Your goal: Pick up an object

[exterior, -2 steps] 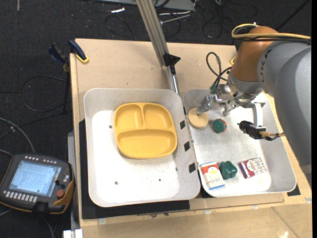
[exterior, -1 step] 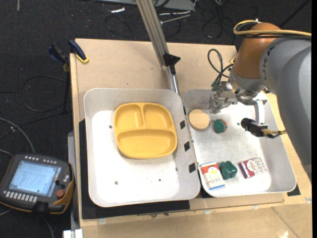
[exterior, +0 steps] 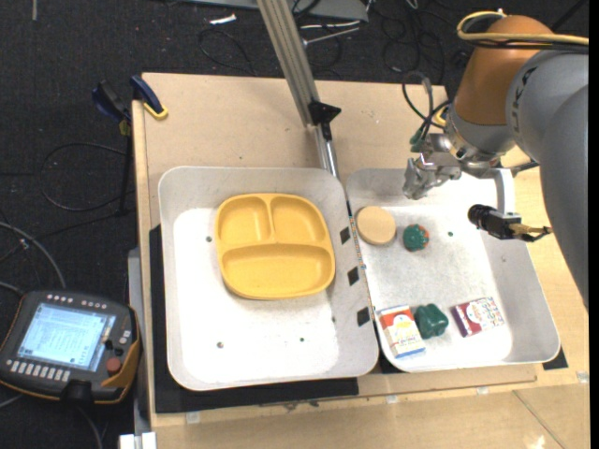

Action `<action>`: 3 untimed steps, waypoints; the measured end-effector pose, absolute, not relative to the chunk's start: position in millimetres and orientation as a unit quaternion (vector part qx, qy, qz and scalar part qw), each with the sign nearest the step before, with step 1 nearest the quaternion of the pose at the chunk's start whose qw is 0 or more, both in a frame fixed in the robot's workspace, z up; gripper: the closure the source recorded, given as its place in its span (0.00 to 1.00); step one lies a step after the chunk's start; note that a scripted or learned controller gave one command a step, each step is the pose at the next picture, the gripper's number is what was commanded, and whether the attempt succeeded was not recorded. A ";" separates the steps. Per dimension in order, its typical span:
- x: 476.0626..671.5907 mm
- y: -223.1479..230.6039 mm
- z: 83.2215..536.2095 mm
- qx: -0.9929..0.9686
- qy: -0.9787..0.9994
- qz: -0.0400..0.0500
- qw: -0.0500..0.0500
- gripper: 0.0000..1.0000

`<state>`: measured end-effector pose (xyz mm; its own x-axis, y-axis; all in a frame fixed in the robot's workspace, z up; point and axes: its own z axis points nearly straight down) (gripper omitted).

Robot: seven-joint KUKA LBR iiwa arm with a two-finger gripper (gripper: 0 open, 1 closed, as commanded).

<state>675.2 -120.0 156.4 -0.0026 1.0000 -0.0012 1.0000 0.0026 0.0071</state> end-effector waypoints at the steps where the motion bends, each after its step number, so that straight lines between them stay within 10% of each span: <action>1: 669.9 -112.9 207.5 0.706 0.708 0.002 0.003 1.00; 3: 666.2 -68.7 250.5 0.705 0.709 0.000 -0.001 1.00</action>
<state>666.2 -68.7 250.5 -0.0060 1.0000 0.0012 1.0000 0.0060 -0.0014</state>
